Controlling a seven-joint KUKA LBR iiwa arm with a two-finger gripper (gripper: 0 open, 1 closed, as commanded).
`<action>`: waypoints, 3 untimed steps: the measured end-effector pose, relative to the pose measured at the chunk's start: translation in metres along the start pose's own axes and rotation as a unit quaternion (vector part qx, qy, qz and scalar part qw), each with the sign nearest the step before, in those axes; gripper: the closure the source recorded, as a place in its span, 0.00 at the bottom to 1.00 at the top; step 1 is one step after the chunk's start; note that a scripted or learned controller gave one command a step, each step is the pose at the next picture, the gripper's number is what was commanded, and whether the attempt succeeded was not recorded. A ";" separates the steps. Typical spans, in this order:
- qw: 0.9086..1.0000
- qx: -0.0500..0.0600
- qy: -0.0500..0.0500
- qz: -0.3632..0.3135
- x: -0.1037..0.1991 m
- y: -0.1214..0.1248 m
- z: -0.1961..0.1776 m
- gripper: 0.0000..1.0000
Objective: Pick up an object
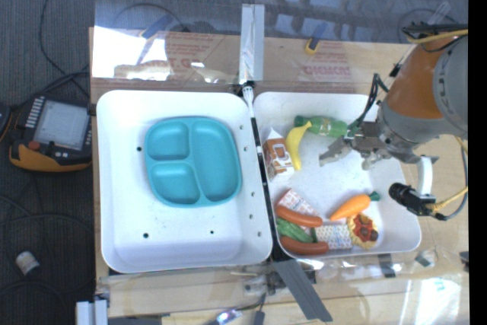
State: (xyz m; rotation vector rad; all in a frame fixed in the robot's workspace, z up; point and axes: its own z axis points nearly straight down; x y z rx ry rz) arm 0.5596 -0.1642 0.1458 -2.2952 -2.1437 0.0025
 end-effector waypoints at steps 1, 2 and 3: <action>1.000 0.001 -0.001 -0.018 -0.040 -0.071 -0.035 0.00; 1.000 -0.005 0.004 -0.017 -0.042 -0.068 0.056 0.00; 1.000 -0.010 0.003 -0.018 -0.041 -0.064 0.045 1.00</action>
